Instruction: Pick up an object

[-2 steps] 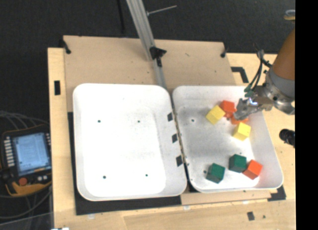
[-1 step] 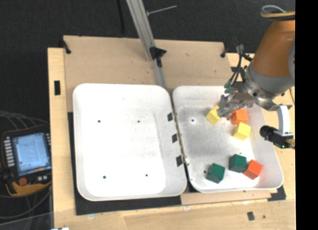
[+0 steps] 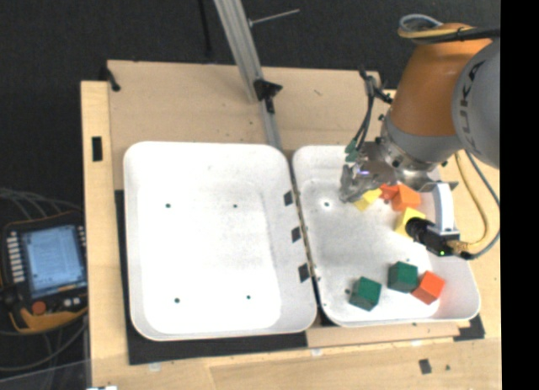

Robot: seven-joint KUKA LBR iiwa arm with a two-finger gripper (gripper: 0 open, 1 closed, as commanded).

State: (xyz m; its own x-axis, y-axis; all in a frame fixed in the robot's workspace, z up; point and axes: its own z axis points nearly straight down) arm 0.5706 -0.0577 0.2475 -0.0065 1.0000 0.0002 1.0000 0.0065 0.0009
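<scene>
Crowding pincer (image 3: 357, 179): yellow block (image 3: 368, 200), orange block (image 3: 390, 194); green cubes (image 3: 365, 292) apart; pincer state unclear.

My bench (image 3: 202, 102) is a pale wooden board, and two shallow white bins sit on it side by side, touching along their inner edges. The left bin (image 3: 210, 161) lies toward the bench's left edge, the right bin (image 3: 337, 249) toward its right edge. A dark mat (image 3: 210, 344) shows under them along the bench's front edge. A slanted metal post (image 3: 240, 34) meets the bench near the middle of its back edge, just behind where the two bins join.
</scene>
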